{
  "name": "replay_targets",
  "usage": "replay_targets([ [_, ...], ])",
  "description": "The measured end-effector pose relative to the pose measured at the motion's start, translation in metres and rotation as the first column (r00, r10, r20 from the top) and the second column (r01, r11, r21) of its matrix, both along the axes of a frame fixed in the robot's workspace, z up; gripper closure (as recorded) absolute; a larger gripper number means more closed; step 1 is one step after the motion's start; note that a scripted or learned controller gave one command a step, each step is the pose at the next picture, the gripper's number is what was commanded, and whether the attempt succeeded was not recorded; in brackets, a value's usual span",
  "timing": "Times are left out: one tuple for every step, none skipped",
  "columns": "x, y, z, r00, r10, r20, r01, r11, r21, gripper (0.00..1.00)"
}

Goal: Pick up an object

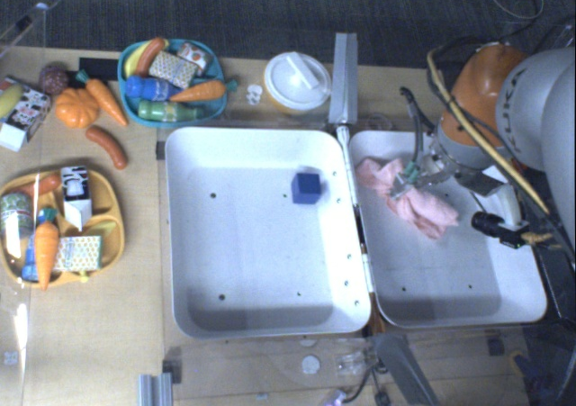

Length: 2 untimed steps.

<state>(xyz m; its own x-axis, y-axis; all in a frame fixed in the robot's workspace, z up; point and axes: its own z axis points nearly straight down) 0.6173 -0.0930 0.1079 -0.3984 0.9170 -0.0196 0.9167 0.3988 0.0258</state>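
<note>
We locate the claw (416,172) in the right bin (468,301), at roughly 10 o'clock from that bin's centre, with the grey arm (540,107) and its orange band (481,80) entering from 2 o'clock. The claw tip sits directly on the upper part of the pink cloth (409,195), and the contact zone is dark and small; we cannot tell whether the claw is apart, together or clamped on the fabric. The pink cloth lies crumpled on the floor of the right bin, stretching from 10 o'clock toward the bin's centre, with its upper left end near the divider between the two bins. The blue block (307,186) rests on the floor of the left bin (261,305), at about 1 o'clock from that bin's centre, well apart from the claw. Cables (486,139) and a black fitting (490,224) cross in front of the wrist and cover part of the right bin's rim at 3 o'clock. The arm body is cut off at the frame edge. Outside the bins, we note a blue bowl (171,80) of toy food at 11 o'clock of the left bin, a white lidded container (297,80) at 12 o'clock, and a yellow tray (63,229) at 9 o'clock; the small printed items inside them are hard to make out.
</note>
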Motion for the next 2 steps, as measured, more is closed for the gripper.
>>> replay_targets([
  [0.0, 0.0, 0.0, 1.0, 0.001, 0.0, -0.001, 1.0, 0.0, 0.0],
  [-0.031, -0.001, -0.017, 0.999, 0.051, -0.012, -0.051, 0.999, 0.004, 0.0],
])
